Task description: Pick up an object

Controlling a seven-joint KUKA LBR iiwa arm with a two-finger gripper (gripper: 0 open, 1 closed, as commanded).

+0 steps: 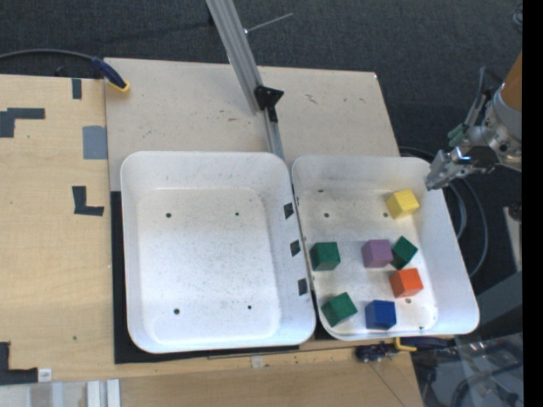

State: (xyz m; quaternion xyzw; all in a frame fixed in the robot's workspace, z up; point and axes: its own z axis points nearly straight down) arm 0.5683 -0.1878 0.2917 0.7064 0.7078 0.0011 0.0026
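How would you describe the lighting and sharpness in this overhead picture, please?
Camera view: even, soft light; the small coloured cubes, such as the yellow cube, cast only faint shadows on the right-hand white bin; no strong glare; the two-finger gripper at the right looks slightly soft, the cubes reasonably crisp.

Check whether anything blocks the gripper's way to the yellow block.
Nothing visible does. The gripper sits at the right bin's upper right rim, and the yellow block lies just inside, apart from the other blocks, with bare bin floor between.
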